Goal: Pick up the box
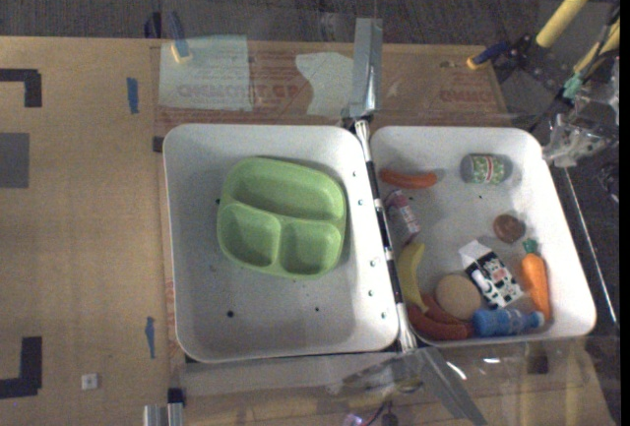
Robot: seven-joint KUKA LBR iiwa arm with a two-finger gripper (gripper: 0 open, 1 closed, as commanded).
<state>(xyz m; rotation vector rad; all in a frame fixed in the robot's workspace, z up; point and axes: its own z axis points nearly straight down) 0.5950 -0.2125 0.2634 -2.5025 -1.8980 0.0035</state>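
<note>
The box [492,277] is a small white carton with black patches, lying flat in the right bin [448,151] toward its near right corner. A carrot [536,282] lies along its right side, and a tan round bun [458,295] sits to its left. Part of the gripper [568,143] hangs over the right bin's far right corner, well away from the box and above it. Nothing shows between or under it.
The right bin also holds a sausage [409,179], a can [485,168], a brown cookie [509,227], a banana [409,273], a blue bottle [504,322] and a small bottle [402,215]. A green divided plate [283,215] lies in the left bin [187,247].
</note>
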